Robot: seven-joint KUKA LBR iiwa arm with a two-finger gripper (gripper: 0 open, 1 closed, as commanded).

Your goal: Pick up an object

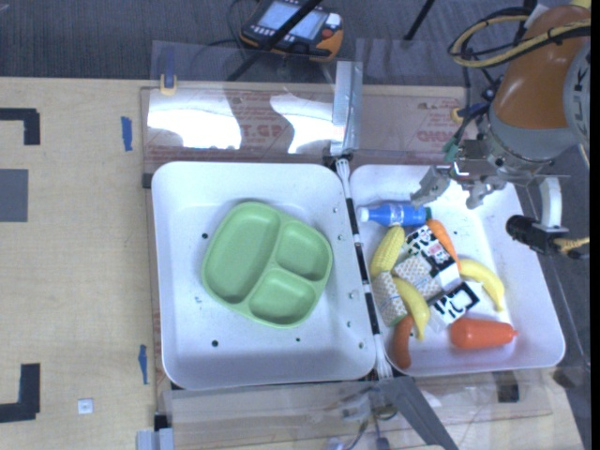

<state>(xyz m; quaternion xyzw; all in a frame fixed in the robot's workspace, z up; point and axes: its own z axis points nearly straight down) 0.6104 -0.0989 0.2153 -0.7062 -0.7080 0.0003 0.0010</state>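
**Overhead view: two bins and the arm**

Left bin [178, 251] holds a green divided plate [267, 263]. Right bin [539, 331] holds a blue bottle [394, 216], bananas [411, 303], corn [386, 249] and an orange-red toy [481, 333]. Gripper [457, 187], fingers spread, hangs above the right bin's far edge, holding nothing.

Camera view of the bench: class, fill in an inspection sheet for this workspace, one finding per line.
Surface: two white bins side by side.
Job's things: blue bottle, bananas, orange pieces piled in right bin.
Clutter: green divided plate in left bin.
Grippers: gripper open, above right bin's far edge, holding nothing.
Cables: yellow and black loops by the arm.
Surroundings: handheld device beyond the bins.
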